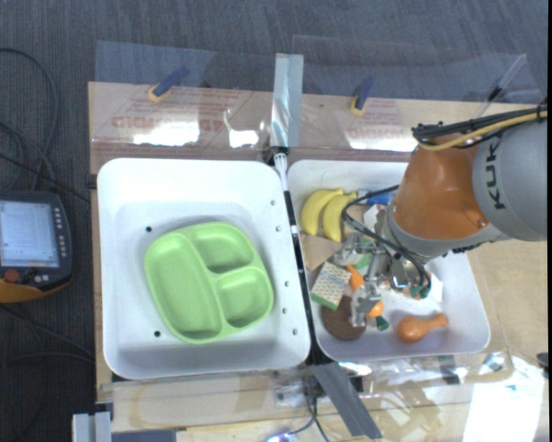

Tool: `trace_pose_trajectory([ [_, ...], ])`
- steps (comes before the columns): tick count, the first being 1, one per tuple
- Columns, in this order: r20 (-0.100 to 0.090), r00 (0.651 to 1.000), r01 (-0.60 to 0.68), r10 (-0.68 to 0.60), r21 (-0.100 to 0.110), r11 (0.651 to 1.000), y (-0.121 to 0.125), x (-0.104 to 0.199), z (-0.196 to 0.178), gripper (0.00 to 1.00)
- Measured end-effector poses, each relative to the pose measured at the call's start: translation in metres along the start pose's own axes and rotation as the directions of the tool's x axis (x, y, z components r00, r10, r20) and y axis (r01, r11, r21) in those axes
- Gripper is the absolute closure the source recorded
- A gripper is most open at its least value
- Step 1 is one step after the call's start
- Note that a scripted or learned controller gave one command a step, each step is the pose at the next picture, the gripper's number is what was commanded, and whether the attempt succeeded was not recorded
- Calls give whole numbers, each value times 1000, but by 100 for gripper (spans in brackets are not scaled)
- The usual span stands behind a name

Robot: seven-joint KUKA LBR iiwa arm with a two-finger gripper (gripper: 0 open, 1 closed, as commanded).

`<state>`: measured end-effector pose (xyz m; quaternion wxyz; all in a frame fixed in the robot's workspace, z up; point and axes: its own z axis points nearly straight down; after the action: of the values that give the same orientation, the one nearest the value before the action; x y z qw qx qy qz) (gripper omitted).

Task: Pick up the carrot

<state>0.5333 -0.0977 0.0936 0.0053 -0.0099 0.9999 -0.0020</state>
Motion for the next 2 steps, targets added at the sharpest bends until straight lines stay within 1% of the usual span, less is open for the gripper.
trace_pose_trajectory([
  [1, 12, 1000, 0, 0, 5, 1000, -1, -3, -12, 100],
  [2, -4, 967, 255, -255, -5, 967, 26, 24, -92, 100],
])
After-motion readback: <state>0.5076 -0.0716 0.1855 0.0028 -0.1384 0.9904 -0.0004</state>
